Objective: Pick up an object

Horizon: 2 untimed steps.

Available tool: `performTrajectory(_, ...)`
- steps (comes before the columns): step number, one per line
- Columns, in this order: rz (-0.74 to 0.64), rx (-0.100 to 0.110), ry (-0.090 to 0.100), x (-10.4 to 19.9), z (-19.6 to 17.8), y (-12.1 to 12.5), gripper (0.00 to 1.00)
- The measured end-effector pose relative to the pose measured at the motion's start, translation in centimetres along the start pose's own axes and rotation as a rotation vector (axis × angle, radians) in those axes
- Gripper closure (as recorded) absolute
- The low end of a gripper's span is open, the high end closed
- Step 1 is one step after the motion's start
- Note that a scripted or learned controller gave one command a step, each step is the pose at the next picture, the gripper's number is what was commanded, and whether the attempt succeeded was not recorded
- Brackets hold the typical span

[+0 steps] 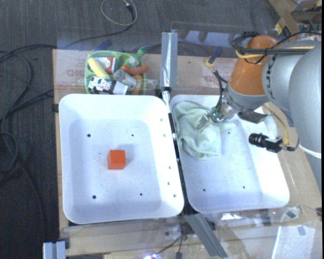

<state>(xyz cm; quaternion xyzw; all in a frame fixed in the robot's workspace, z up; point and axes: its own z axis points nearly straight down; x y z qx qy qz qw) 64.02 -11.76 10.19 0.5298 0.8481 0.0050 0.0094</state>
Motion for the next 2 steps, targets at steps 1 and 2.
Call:
performTrajectory(1, -0.222, 0.019, 0.012, 0.6, -8.5, -4.1, 1.00)
performTrajectory(2, 0.107, 0.022, 0.010, 3.7, -9.5, 1.7, 1.00)
